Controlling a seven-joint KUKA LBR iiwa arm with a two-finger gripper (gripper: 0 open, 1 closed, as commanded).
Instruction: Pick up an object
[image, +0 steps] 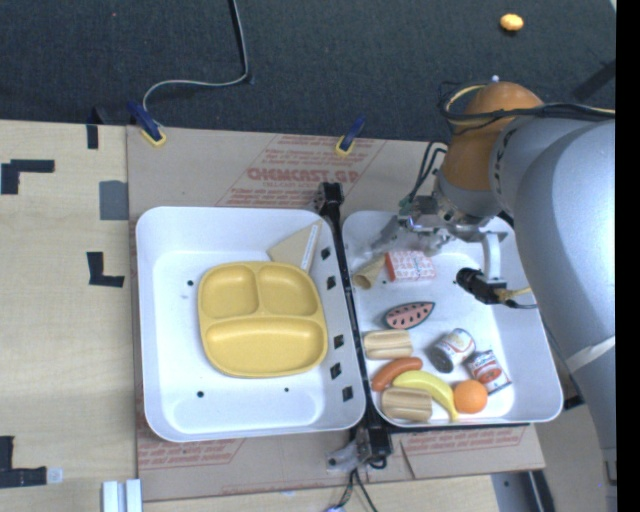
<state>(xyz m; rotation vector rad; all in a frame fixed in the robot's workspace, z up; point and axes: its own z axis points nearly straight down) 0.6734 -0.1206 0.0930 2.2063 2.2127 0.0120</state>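
Just below the jaws, whose state I cannot tell, lies a red-and-white box (410, 265).

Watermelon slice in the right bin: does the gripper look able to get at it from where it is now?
Probably yes. The watermelon slice lies apart from its neighbours with nothing on top of it, and the gripper hangs over the same bin's far end, by the red-and-white box.

One fixed camera looks down at a slant from above the worktop (60, 300), far enough to take in both white bins (165, 330) side by side; the arm (570, 220) enters from the right.
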